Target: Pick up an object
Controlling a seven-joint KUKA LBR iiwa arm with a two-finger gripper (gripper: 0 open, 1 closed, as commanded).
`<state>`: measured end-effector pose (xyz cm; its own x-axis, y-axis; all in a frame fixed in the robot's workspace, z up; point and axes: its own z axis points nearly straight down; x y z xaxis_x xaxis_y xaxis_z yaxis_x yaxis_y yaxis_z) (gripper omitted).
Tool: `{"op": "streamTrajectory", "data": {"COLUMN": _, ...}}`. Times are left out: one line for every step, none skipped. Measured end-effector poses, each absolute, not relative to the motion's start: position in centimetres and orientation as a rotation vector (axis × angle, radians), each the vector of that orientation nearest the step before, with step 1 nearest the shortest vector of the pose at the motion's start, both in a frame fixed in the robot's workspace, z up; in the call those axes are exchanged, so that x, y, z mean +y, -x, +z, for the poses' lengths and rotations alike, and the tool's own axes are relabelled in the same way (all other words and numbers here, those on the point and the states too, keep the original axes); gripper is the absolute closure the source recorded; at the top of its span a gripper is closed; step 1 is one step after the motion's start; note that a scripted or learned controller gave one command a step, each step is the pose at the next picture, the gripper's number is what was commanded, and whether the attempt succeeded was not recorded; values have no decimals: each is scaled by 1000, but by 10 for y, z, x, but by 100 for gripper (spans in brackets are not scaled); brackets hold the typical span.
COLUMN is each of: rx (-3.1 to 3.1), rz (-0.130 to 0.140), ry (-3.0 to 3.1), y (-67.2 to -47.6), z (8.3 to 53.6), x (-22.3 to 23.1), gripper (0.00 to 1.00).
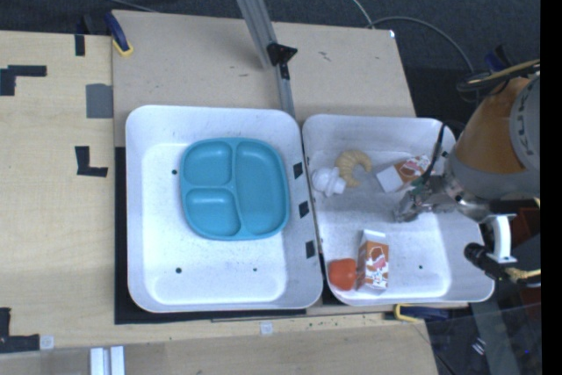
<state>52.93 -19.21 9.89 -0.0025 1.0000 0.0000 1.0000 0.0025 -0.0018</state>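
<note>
Right bin (457, 281), front edge nearest the camera: a small carton (374, 260) lies on its side with a red-orange ball-like item (343, 274) touching its left side, both close to the front wall. Either could be the pick; neither is under the tool at present.

Mid bin: the gripper (411, 206) sits low over bare floor at the right, between the carton and the back row. Whether the tool is wide, narrow or carrying anything, I cannot tell; the tip is a dark blur against the arm (500, 145). Nothing is visibly held.

Back row: a small orange-and-white packet (411, 169) near the tool, a pale flat card (389, 180) just beside it, then a tan croissant-like piece (354, 166) touching a white lump (327, 182) by the divider.

Left bin (140, 206): a blue divided tray (235, 189), well apart from the tool.

Risks, as judged:
- Closing here likely grabs nothing, since the tip is over bare floor.
- A move toward the packet may catch the card instead, or push both against the back wall.
- The croissant and lump touch; a grip could nudge one and miss the other.
- The carton lies near the wall, leaving little clearance on that side.
</note>
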Motion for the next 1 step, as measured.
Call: {"op": "streamTrajectory", "data": {"rx": -2225, "rz": -2, "ry": 2222, "y": -537, "z": 145, "x": -196, "gripper": 100}}
